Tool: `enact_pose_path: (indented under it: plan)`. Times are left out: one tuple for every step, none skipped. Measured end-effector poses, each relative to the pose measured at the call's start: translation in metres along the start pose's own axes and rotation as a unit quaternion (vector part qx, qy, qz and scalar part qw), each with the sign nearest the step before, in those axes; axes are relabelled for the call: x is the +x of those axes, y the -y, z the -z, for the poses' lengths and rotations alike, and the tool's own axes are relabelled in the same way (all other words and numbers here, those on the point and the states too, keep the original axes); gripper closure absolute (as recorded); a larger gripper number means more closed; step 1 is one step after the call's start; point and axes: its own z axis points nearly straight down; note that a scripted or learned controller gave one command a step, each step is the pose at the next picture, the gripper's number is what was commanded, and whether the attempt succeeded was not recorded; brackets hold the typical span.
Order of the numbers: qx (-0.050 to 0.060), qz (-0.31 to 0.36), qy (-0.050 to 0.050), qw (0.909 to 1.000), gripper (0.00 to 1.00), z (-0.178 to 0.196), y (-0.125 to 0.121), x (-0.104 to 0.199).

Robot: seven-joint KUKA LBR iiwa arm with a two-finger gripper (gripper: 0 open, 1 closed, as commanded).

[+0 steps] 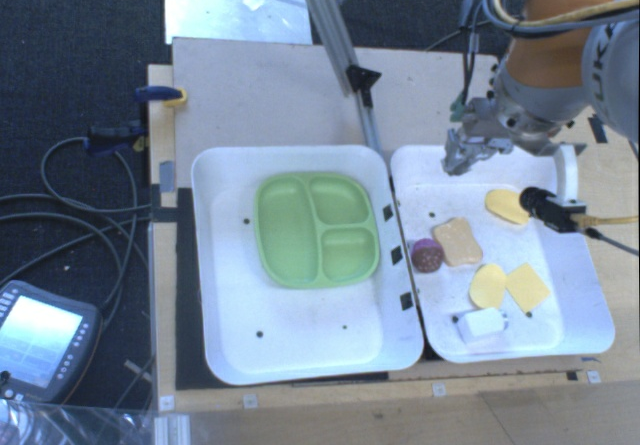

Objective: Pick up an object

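My gripper [458,161] hangs over the back left part of the right bin [440,333], with nothing seen between its fingers. Below it in that bin lie a tan bread slice [459,241], a dark red round piece [427,255], a yellow oval piece [507,205], a yellow round slice [488,285], a yellow square slice [527,286] and a white block [482,323]. The bread slice lies closest, a short way toward the front of the gripper.
The left bin [225,333] holds a green divided plate [316,229]. A grey pole [330,18] slants across the back of the bench. A black and yellow fitting [548,209] sits at the right bin's right side. Cables and a pendant [40,338] lie off the bench at left.
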Motion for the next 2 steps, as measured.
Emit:
enact_pose_path:
  plan:
    - [-0.001,0.0,0.0,1.0,1.0,-0.001,0.0,0.052]
    - [0.0,-0.001,0.0,1.0,1.0,-0.015,-0.007,0.094]
